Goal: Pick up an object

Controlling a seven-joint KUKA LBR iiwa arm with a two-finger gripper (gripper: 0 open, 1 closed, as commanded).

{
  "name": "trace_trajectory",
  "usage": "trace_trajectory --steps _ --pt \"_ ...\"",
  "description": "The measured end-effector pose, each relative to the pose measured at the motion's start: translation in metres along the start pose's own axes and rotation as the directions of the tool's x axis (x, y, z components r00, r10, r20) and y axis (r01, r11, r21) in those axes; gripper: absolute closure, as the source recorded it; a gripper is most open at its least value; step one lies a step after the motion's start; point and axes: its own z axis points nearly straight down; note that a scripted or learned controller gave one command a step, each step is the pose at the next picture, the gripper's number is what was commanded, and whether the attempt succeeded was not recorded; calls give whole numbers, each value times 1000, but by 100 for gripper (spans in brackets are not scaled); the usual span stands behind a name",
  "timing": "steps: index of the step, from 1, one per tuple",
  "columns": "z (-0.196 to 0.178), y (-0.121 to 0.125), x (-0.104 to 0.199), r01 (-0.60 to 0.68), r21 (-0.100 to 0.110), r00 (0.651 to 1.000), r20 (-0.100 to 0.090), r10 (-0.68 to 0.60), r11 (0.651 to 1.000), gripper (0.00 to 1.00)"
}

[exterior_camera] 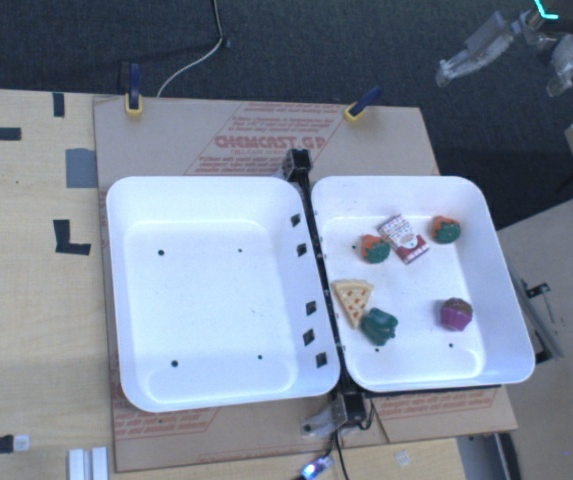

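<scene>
Camera view showed the gripper [466, 63] parked high beyond the right bin [486, 268], grasping nothing; whether spread or clenched, unclear. Toys lay there: wedge [351, 299], green piece [378, 325], purple one [455, 314]. Approach not begun; next, descend over one.

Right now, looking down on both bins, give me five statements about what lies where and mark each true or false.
1. All the toys lie in the right bin. True.
2. The purple toy touches the yellow wedge. False: they lie well apart.
3. The green toy lies right beside the yellow wedge. True.
4. The gripper is down inside the right bin. False: it is off beyond the bins, at upper right.
5. The red-and-white packet lies in the left bin. False: it is in the right bin.
</scene>
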Motion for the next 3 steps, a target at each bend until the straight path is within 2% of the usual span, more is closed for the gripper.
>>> trace_trajectory --steps 1,2,3 --pt "-10 0 0 1 -1 1000 1 -1 1000 100" --pt "-20 1 1 2 -2 1000 2 -2 1000 100" --pt "-20 1 1 2 -1 1000 2 -2 1000 0"
